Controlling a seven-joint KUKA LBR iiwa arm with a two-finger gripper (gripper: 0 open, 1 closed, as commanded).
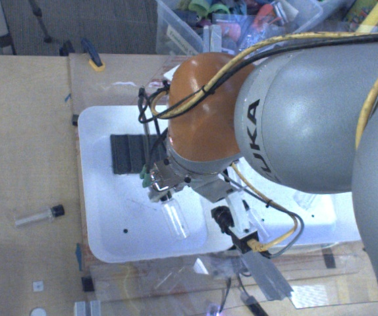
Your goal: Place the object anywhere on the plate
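The big grey arm is reaching in from the right and covering a lot. Its orange band is hiding the middle of the bench. It is blocking nearly all of the right bin, so only a small white bit is peeking out under the arm. What is lying in that bin is hidden. The right side of the left bin is hidden too.

The pincer is hanging over the left bin, near its middle, pointing down. Its tip is looking pale and see-through, and it is blurring into the white floor. I cannot tell if the pincer is open or closed. I cannot see anything held in it, and I cannot tell if it is touching the floor.

A black block with ridges is lying flat in the left bin, up and to the left of the pincer. It is near the pincer but apart from it.

A yellow cable is looping under the arm. A small tube with a dark cap is lying on the bench, left of the bins. A clear box of bright toys is sitting at the top.
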